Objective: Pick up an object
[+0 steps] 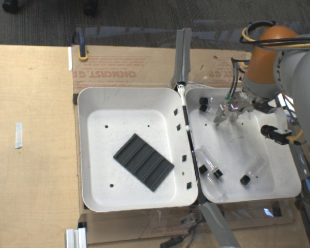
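Two white bins sit side by side on the bench. The left bin (93, 190) carries a dark ribbed pad (143, 162), lying flat and turned at a slant, near the middle of its floor and a little toward the near edge.

The right bin (279, 190) holds several small things. A black cap (203, 105) lies near its far left corner, with a clear piece beside it. A clear tube (207, 163) with black ends lies along the left edge, toward the near left corner, and its lower black end (217, 174) points into the bin. Another small black piece (245, 180) rests near the near edge, right of the tube, with a faint clear item (254, 167) just above it — too pale to make out.

The arm (271, 61) reaches in from the right, its orange band over the far right corner of the right bin. The gripper (228, 111) hangs low over the far part of that bin, just right of the cap. How far it is open cannot be told — the tip is small and cluttered, and nothing can be seen held in it.
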Action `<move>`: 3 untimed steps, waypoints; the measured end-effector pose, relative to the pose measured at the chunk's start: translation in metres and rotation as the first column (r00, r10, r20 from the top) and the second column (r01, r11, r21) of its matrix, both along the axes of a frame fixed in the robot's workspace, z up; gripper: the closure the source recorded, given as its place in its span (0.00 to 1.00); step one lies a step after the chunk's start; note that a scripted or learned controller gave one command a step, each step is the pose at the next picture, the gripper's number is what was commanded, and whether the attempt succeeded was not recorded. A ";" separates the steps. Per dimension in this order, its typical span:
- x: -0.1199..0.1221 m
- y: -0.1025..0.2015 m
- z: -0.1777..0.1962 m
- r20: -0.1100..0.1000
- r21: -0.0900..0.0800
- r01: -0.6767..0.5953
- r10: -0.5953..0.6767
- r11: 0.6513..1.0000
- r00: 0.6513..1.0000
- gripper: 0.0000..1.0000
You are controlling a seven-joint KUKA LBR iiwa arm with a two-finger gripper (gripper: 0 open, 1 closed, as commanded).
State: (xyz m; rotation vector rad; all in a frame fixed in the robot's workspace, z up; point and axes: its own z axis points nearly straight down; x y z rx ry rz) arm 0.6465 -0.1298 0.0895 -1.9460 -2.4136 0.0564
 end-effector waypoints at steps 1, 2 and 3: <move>0.013 0.061 0.099 0.051 0.001 0.007 -0.007 1.000 0.999 1.00; 0.013 0.061 0.099 0.051 0.001 0.007 -0.007 1.000 0.999 0.00; -0.064 0.007 0.031 0.048 0.003 -0.025 0.025 1.000 0.999 0.00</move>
